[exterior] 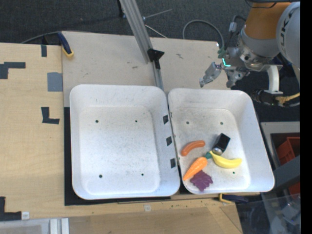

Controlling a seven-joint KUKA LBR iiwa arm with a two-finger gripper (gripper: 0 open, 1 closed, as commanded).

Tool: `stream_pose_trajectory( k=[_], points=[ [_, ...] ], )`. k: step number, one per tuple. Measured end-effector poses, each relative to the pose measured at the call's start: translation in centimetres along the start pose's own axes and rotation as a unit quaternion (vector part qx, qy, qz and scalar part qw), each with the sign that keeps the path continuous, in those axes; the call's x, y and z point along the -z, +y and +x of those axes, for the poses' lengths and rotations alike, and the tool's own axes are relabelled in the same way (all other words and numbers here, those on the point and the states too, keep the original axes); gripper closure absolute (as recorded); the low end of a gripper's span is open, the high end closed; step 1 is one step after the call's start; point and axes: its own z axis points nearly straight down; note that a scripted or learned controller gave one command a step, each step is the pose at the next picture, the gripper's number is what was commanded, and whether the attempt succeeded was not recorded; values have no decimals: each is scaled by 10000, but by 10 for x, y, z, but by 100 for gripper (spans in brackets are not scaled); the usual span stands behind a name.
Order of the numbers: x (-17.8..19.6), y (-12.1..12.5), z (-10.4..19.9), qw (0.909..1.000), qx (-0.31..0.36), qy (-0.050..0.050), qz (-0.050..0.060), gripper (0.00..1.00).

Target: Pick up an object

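Grey gripper (220, 75) above right bin's (253, 112) far rim; fingers indistinct

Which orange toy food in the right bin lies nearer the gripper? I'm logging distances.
The small orange sausage; the orange carrot lies below it, farther from the gripper.

- pale wooden bench top (29, 145) with grey tape patches (54, 81);
- dark speckled carpet floor (58, 6);
- slanted grey metal pole (139, 26);
- loose grey cable (200, 26)
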Motion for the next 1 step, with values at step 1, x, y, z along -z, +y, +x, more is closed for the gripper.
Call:
stream_pose_trajectory(
  k=[1],
  points=[
    [3,1,0,10000,4,-3,-24,0]
  ],
)
